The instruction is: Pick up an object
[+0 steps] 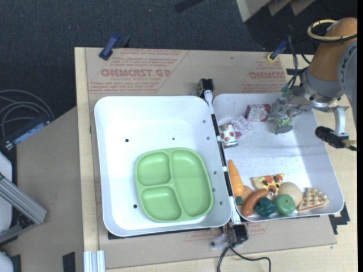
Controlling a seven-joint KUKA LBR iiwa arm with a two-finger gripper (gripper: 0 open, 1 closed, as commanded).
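The right bin [317, 152] holds toy food. A carrot [234, 177] lies along its left wall. At the near end sit a sausage [253, 199], a pizza slice [269, 181], a beige round piece [289, 190], a green ball [285, 204], a dark green piece [265, 208] and a waffle wedge [314, 198]. A red-and-white box [228, 134] and small pink-and-white packets [256, 113] lie toward the far left. My gripper [282, 119] hangs low over the far part of this bin, just right of the packets. Nothing shows between its fingers.
The left bin [113, 129] holds a green three-compartment plate [172, 184]. Clamps join the bins at the far [205, 86] and near [235, 232] ends. Blue clips [111, 45] sit on the board's far edge. The arm [332, 55] enters from the upper right.
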